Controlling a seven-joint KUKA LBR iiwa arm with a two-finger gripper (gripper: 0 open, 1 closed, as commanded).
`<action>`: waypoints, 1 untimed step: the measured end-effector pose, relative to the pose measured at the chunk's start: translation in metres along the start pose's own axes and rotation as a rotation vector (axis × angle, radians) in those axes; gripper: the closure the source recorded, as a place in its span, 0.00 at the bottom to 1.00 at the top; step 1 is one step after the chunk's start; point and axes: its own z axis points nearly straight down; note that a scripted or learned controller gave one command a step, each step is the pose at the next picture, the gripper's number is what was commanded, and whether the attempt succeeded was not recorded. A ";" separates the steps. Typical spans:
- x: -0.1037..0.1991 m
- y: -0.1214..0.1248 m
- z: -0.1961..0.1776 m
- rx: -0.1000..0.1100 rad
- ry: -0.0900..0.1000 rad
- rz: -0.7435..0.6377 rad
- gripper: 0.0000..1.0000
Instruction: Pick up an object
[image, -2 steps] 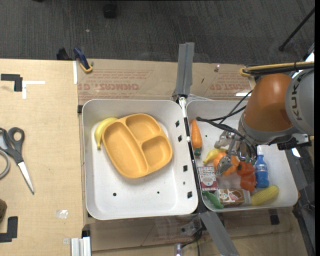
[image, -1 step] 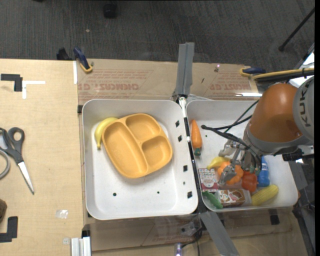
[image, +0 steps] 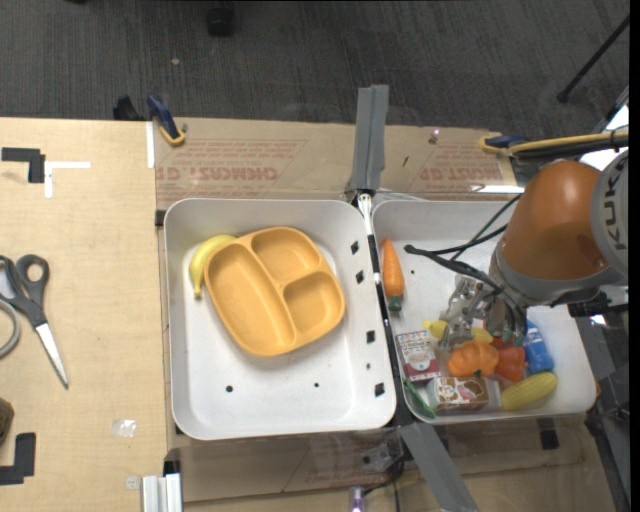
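The right bin (image: 440, 225) holds a heap of toy food and packets near its front. An orange carrot (image: 392, 271) lies along the left wall. An orange piece (image: 472, 359), a red piece (image: 509, 362), a yellow corn cob (image: 529, 389), a blue item (image: 537, 350) and two printed packets (image: 416, 351) crowd together. My gripper (image: 470, 312) hangs low over this heap, just above the orange piece, under the orange wrist band (image: 556, 232). A small yellow piece (image: 437, 328) sits by its left side.
The left bin (image: 200, 390) contains a yellow three-compartment plate (image: 272, 288) with a banana (image: 203, 260) tucked at its left edge. Scissors (image: 38, 310) lie on the wooden bench at far left. A grey divider strip (image: 369, 140) runs between the bins at the back.
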 end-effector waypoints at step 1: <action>0.041 0.069 -0.090 -0.001 0.004 0.009 1.00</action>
